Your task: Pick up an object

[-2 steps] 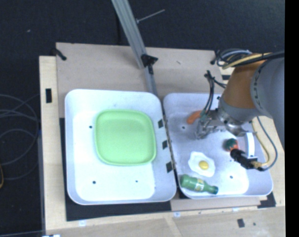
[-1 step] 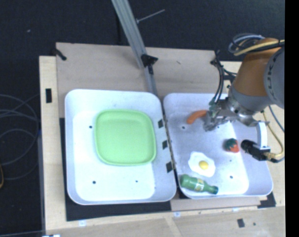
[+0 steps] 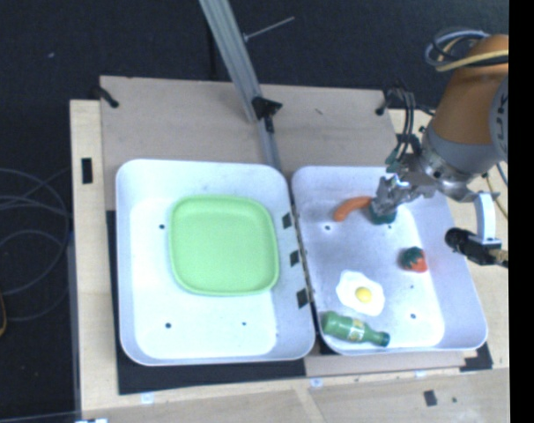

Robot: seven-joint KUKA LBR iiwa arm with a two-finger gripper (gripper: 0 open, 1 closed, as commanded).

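My gripper [image 3: 383, 211] is low in the right bin [image 3: 443, 324], near its far edge. Its tip is at the right end of an orange carrot-shaped toy [image 3: 349, 207], which lies flat and points left; whether they touch I cannot tell. A small red and green toy [image 3: 414, 259] lies to the front right of the gripper. Further forward lies a fried egg toy [image 3: 360, 294]. By the front rim a green bottle [image 3: 355, 329] lies on its side.
The left bin [image 3: 144, 324] holds a square light-green plate [image 3: 223, 243] in its middle. A grey metal bar [image 3: 236, 51] slants from the top of the view down to the gap between the bins. The arm reaches in over the right bin's far right corner.
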